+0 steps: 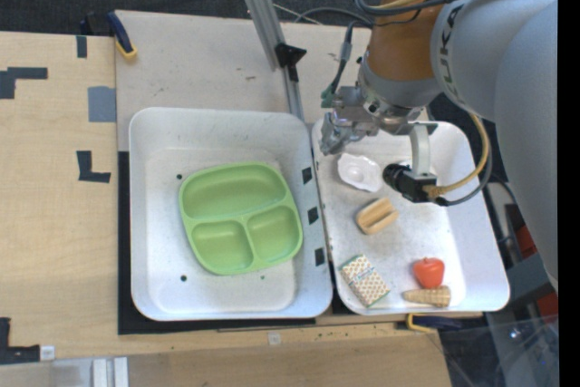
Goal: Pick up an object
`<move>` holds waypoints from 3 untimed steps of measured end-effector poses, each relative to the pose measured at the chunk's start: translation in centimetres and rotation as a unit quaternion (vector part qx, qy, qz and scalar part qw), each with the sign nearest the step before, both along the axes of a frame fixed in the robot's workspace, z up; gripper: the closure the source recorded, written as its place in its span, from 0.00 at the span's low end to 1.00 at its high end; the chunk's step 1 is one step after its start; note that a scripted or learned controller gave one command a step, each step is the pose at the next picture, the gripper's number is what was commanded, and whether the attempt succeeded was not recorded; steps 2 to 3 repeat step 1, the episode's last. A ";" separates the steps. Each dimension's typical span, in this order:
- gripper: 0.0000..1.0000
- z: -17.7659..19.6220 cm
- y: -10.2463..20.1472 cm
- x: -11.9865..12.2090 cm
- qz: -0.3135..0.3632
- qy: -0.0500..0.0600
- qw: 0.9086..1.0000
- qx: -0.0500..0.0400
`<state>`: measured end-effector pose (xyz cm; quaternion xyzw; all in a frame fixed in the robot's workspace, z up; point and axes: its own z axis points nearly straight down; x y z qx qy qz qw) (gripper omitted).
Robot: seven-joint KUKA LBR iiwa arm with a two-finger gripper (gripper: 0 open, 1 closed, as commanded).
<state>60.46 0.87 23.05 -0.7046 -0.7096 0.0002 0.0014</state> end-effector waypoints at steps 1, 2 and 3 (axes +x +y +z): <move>1.00 -1.1 5.4 -1.7 0.000 0.001 1.000 0.000; 1.00 -1.1 5.4 -1.7 0.000 0.001 1.000 0.000; 1.00 -1.1 5.4 -1.7 0.000 0.001 1.000 0.000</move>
